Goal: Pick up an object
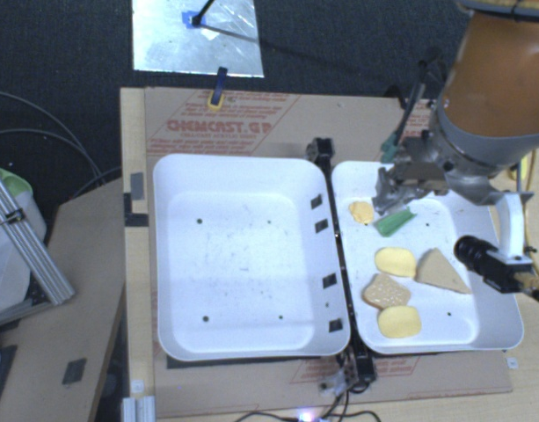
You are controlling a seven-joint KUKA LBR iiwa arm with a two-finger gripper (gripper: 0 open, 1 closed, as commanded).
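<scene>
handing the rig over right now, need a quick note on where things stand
Gripper: low in the right bin, at its far end, right by the green piece. Fingers can't be made out.
Objects, all in the right bin: green piece, small yellow piece beside it, yellow oval, tan wedge, tan lump, yellow disc.
Done: nothing visibly lifted.
Left: grasp one object and raise it.
</scene>
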